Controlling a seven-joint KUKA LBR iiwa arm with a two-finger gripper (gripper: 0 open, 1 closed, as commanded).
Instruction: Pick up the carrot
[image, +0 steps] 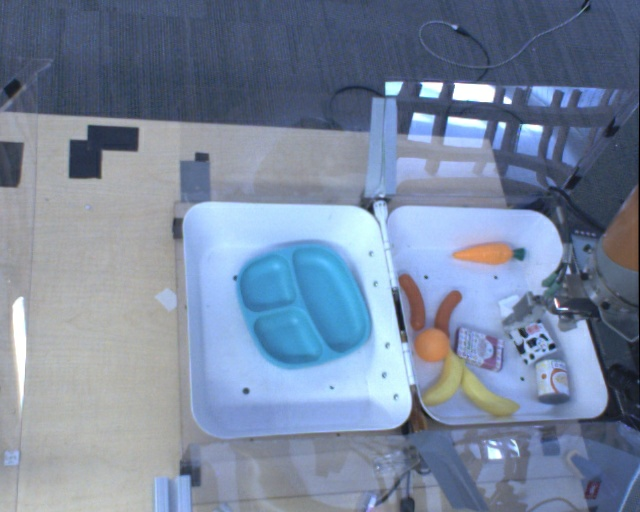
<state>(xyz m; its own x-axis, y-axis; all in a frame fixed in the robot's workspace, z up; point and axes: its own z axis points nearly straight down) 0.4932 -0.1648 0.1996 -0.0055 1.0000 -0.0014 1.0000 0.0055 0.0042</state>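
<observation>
The carrot (485, 254) is orange with a green stem end pointing right. It lies flat near the back of the right bin (530, 222), with nothing touching it. My gripper (550, 300) reaches in from the right edge, low over the bin's right side. It hangs to the right of the carrot and nearer the front, a short gap away, just above a cow-patterned carton (535, 342). Nothing can be seen between its fingers.
The right bin also holds two sausages (411, 300), an orange (432, 345), bananas (470, 385), a pink carton (478, 348) and a small can (551, 380). A blue divided plate (302, 303) sits in the left bin (215, 400).
</observation>
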